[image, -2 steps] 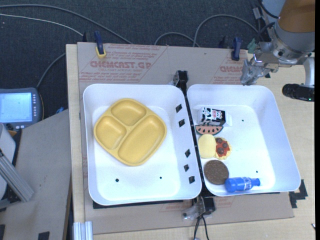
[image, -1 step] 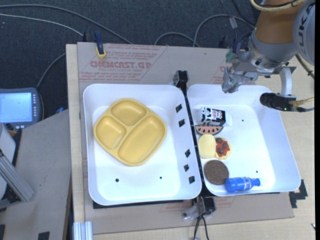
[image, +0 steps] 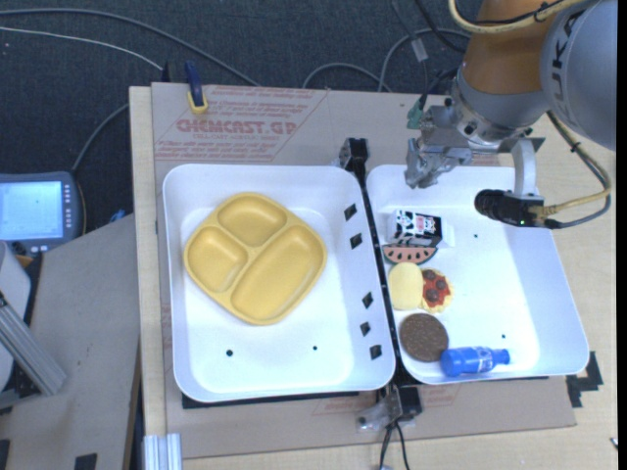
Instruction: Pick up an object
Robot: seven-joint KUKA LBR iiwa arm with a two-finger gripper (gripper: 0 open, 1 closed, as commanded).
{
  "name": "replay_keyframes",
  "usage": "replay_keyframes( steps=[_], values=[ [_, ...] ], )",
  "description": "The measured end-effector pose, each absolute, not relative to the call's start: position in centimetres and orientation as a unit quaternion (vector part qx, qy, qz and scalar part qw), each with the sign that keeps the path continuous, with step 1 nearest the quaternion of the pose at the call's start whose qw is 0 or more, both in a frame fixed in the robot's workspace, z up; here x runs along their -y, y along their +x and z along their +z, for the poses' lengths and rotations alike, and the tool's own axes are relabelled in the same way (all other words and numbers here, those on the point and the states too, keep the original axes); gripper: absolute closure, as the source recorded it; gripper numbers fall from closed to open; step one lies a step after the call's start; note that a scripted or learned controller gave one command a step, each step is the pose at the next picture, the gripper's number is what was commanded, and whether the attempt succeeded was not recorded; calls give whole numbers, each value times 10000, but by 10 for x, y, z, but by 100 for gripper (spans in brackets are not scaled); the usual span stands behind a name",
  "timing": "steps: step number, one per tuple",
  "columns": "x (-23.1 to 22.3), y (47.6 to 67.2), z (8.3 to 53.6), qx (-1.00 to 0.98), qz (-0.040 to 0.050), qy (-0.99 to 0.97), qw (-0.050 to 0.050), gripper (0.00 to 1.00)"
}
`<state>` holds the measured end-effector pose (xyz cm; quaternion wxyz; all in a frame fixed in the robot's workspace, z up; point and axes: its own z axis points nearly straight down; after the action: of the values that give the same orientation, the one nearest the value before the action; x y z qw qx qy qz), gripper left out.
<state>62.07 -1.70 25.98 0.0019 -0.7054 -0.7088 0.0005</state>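
My gripper (image: 425, 171) hangs over the far left corner of the right bin (image: 509, 292), with nothing seen in it. Along that bin's left side lies a row of small things. A black-and-white carton (image: 418, 226) sits closest, just below the gripper and apart from it. Below it come a watermelon-slice toy (image: 409, 254), a pale yellow round piece (image: 406, 285) touching a red-and-orange piece (image: 436, 290), a brown round cookie (image: 424, 335), and a blue bottle (image: 473, 360) lying on its side at the near edge.
The left bin (image: 196, 351) holds a yellow divided plate (image: 257, 257). A black divider with clips (image: 367, 262) runs between the bins. The right half of the right bin is bare white floor. Cables trail behind the bench.
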Motion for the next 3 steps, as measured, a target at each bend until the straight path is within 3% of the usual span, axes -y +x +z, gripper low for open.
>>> replay_keyframes(
  steps=[2, 3],
  values=[
    [-86, 600, 216, 7084, 13, -7058, 21, 100],
    [-86, 603, 230, 7075, -9, -7067, -1, 100]
  ],
)
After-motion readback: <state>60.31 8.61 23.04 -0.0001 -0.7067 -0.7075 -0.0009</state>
